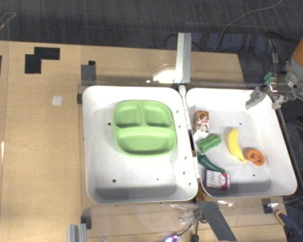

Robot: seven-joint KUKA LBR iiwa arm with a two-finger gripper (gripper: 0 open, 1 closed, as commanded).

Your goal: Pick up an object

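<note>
Counter carrying two white bins side by side. Left bin holding a green divided plate. Right bin holding a banana, long axis running near to far, slightly curved; green pepper; dark green item, identity unclear; maroon packet; small carton against the divider; orange ring-shaped piece touching the banana. Arm cut off at right edge. End effector over the right bin's far right corner, carrying nothing; finger spread impossible to tell.

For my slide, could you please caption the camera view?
Arm at the right bin holding banana and toy foods; green tray in the left bin.
</note>
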